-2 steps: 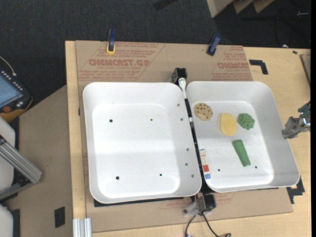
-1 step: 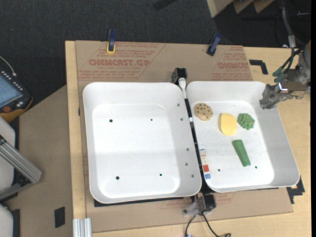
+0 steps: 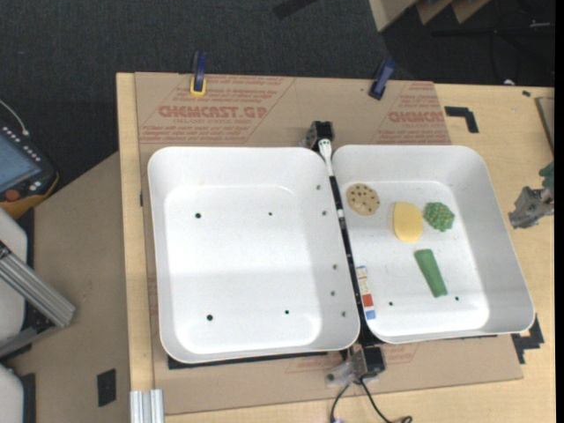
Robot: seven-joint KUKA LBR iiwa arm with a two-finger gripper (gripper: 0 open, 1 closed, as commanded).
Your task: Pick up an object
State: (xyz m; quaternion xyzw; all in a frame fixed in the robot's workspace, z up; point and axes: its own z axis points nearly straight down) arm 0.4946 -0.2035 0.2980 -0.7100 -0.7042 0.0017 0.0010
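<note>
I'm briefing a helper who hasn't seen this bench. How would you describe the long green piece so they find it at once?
Look in the right bin, the one holding four small items. Below the yellow lump and the bumpy green ball lies the green stick, apart from both. It alone is long and smooth, slanting toward the bin's near right corner.

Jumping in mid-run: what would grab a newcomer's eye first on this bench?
Two big white bins fill the bench side by side, and the right bin draws the eye with a small cluster of colour. A yellow piece sits centre, a bumpy green piece right beside it, a speckled cookie to its left, and a long green stick below. The gripper sits off the bin's right rim.
</note>
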